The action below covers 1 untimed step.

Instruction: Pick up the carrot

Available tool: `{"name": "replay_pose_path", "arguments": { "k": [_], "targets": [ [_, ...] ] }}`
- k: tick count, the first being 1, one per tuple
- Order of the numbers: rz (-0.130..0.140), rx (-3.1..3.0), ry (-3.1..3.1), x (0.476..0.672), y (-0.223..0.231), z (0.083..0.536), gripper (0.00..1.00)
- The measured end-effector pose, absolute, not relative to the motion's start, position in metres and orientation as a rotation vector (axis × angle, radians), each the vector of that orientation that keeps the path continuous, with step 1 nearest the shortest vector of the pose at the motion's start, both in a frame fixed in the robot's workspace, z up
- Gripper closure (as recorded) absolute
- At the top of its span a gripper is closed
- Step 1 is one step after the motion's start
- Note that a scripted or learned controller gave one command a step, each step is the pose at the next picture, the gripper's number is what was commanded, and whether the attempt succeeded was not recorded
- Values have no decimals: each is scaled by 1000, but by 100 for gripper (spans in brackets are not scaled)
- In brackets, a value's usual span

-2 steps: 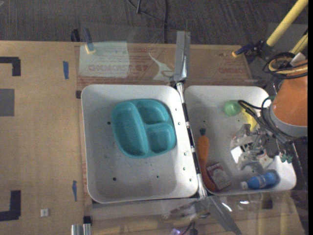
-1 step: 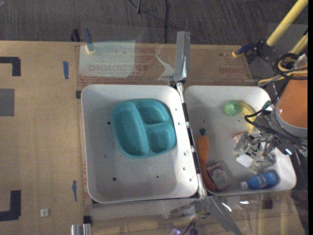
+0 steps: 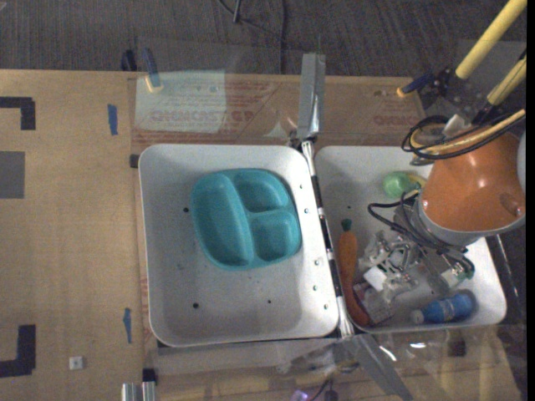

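From here I see the long orange carrot with its green top [image 3: 349, 257] lying against the right white bin's [image 3: 361, 164] left wall, my metal two-finger gripper [image 3: 393, 266] just beside it, its state I cannot tell, so a descent may skid off that wall.

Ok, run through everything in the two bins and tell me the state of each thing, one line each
carrot: lying flat along the right bin's left wall, not held.
teal divided plate: right side up in the left bin, nothing in its compartments.
blue bottle: on its side near the right bin's front edge.
green object: resting at the right bin's back, partly hidden by the arm.
gripper: low in the right bin, beside the carrot.
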<state>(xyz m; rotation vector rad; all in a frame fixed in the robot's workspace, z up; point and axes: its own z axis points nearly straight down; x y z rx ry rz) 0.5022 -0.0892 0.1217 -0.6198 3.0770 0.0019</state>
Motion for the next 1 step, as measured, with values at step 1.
{"name": "replay_pose_path", "arguments": {
  "k": [1],
  "targets": [
    [0,-1226,2886,493,-74,185,100]
  ]
}}
